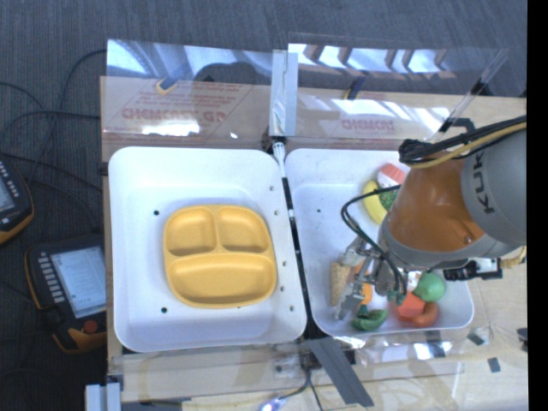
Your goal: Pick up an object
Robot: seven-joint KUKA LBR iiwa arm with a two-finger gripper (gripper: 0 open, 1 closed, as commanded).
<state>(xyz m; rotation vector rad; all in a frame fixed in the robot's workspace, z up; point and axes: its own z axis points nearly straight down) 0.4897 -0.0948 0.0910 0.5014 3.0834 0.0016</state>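
Note:
The grey arm with its orange band [432, 208] reaches into the right bin [321, 199] from the right. My gripper [363, 288] points down among a pile of toy food at the bin's front. A tan cone-shaped piece [341, 274] lies just to its left. A green piece [370, 320] lies just in front of it, and a small orange bit [367, 294] shows right by the metal tip. A red-orange piece [416, 309] and a green ball [431, 287] lie to its right. The arm hides part of the pile.
A yellow item [374, 204] and a red-and-white item [391, 175] sit at the back of the right bin, partly under the arm. The left bin [137, 178] holds a yellow divided plate [220, 254]. A raised divider [289, 221] separates the two bins.

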